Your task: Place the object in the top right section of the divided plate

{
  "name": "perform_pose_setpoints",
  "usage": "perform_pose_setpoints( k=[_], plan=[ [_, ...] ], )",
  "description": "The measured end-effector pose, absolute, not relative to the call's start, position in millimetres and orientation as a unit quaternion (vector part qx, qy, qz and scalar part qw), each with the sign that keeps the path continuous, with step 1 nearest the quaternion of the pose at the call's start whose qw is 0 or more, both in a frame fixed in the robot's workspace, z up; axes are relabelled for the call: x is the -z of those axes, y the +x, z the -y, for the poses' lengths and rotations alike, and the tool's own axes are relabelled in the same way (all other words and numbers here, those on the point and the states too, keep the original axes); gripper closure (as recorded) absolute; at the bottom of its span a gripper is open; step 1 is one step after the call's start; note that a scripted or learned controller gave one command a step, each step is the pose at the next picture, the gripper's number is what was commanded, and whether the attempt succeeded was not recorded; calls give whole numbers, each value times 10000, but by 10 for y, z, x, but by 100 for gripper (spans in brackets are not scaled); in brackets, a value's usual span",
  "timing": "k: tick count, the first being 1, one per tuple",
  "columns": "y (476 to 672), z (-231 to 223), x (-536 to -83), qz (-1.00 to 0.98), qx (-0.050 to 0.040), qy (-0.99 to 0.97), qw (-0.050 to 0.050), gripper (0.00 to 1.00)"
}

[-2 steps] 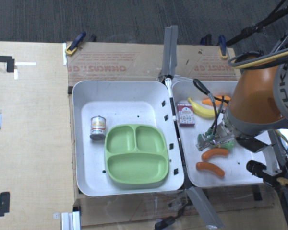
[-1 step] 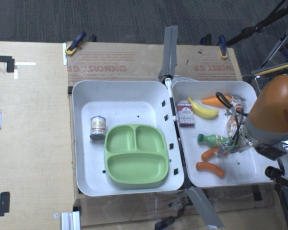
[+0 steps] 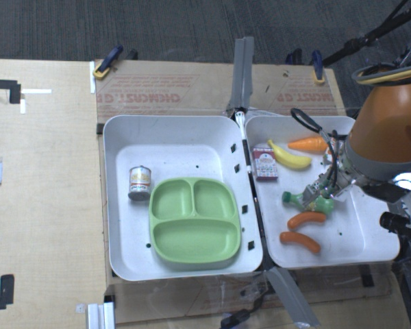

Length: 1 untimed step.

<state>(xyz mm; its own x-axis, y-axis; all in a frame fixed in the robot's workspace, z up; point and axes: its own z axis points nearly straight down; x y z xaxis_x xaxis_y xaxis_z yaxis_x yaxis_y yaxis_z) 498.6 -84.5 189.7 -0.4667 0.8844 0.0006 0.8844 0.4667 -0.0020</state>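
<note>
A green divided plate (image 3: 153, 219) lies in the left bin (image 3: 116, 218), with two small sections at the top and one wide section below. All of its sections are bare, including the top right one (image 3: 216, 199). My gripper (image 3: 327, 188) hangs low in the right bin (image 3: 370, 242), right over the end of a green bottle-shaped toy (image 3: 300, 199). Whether it has hold of the toy is hidden by the wrist.
A small can (image 3: 140, 182) stands left of the plate. The right bin also holds a banana (image 3: 291, 157), a carrot (image 3: 308, 143), a red-and-white box (image 3: 264, 163) and two orange sausages (image 3: 307, 219) (image 3: 300, 241). A grey divider bar (image 3: 243, 81) runs between the bins.
</note>
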Motion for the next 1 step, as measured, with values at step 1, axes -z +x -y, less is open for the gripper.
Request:
perform_pose_setpoints(
  k=[1],
  plan=[
    [4900, 259, -2174, 8642, -10, -5032, 6, 100]
  ],
)
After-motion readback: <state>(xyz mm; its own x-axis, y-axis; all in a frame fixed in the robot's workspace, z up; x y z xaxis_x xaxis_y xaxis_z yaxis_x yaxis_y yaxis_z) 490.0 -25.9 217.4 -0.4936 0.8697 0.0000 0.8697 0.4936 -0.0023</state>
